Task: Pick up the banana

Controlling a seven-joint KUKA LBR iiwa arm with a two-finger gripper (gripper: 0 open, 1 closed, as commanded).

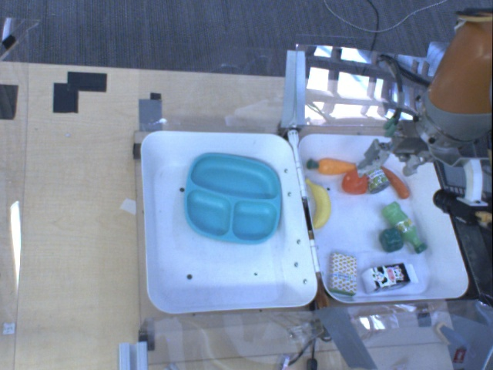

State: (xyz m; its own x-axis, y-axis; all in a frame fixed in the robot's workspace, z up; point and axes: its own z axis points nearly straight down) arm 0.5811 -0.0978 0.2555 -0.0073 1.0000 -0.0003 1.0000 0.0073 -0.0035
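The yellow banana [319,203] lies along the left wall of the right bin [447,284], curved and lengthwise. My gripper [390,160] hangs over the back of that bin, to the right of the banana and well apart from it. Its two fingers [373,156] are spread open above a small can [377,181], with nothing between them. The grey arm with its orange band [461,68] reaches in from the right.
Around the can lie an orange carrot [333,166], a red fruit [354,183] and a red pepper [397,183]. A green bottle [404,223], a milk carton [389,276] and a patterned packet [343,272] sit nearer the front. The left bin [162,268] holds a blue divided plate [233,197].
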